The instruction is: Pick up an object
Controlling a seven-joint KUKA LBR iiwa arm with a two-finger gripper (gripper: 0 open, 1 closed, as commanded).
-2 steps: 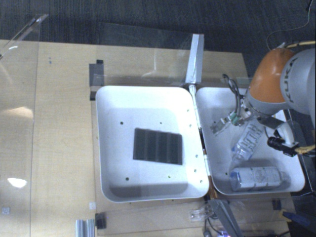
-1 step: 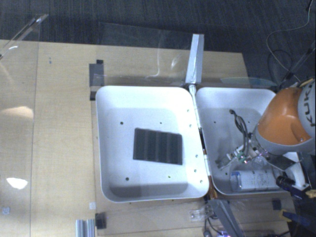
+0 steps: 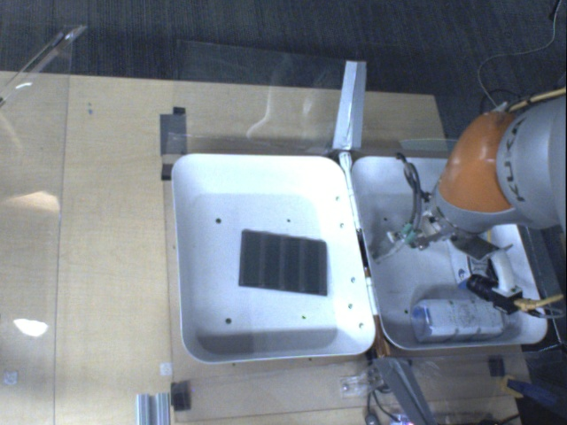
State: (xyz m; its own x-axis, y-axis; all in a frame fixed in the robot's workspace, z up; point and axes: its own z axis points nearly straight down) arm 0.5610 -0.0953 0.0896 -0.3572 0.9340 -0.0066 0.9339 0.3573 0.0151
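The gripper (image 3: pixel 409 234) hangs low in the right bin (image 3: pixel 383 182). I cannot tell how its jaws stand or if they hold anything. A pale, long packet (image 3: pixel 456 319) lies near the bin's front wall. A dark ridged mat (image 3: pixel 283 262) lies in the left bin (image 3: pixel 204 184).

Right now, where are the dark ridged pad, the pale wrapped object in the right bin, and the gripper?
dark ridged pad (image 3: pixel 283 262), camera view, middle of its top face.
pale wrapped object (image 3: pixel 459 319), camera view, middle of its body.
gripper (image 3: pixel 403 237), camera view, at its tip, low in the right bin.
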